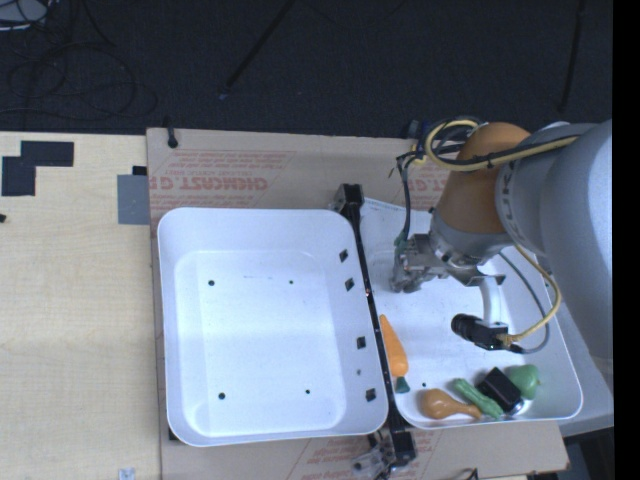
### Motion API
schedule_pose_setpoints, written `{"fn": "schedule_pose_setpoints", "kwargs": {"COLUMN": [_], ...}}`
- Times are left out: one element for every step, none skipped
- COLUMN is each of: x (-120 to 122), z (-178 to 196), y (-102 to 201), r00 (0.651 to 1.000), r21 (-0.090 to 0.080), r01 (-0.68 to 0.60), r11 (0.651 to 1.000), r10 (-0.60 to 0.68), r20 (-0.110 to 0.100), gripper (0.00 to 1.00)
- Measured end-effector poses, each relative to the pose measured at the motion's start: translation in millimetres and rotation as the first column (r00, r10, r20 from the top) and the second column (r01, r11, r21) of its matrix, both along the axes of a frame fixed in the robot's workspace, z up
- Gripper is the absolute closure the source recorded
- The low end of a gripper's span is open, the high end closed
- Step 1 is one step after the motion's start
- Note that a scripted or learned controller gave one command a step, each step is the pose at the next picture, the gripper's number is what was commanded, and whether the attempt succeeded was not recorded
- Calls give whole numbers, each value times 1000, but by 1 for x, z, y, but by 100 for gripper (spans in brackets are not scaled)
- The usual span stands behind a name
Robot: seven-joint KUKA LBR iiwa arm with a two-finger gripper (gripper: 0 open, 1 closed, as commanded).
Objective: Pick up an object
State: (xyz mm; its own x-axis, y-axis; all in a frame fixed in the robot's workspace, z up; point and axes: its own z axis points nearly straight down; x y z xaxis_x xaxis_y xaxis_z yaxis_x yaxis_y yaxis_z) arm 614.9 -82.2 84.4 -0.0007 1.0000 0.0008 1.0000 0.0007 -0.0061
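Orange carrot [392, 347] lies just below your claw [408, 276], along the inner wall of the right bin [560, 368] and well clear of it. Farther down toward the bin's near corner you have a tan gourd [444, 403], a green piece [478, 396], a black block [498, 388] and a green pepper [523, 377] clustered together. Your claw hangs low over the upper bin floor, and whether it is released or clenched cannot be told; the left bin [180, 268] sits beyond the dividing wall.

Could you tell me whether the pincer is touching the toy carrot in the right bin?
Apart. In the camera view the pincer sits up near the bin's far side, with bare white floor between it and the toy carrot lying along the divider.
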Motion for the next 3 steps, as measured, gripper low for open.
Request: {"fn": "schedule_pose_setpoints", "kwargs": {"x": [32,7,-12], "z": [110,137,127], "y": [78,166,216], "r00": [1000,1000,1000], "r21": [1,2,0], "r01": [-7,-8,-4], "r11": [1000,1000,1000], "r10": [7,8,4], "r20": [15,5,0], "gripper": [100,100,100]}}
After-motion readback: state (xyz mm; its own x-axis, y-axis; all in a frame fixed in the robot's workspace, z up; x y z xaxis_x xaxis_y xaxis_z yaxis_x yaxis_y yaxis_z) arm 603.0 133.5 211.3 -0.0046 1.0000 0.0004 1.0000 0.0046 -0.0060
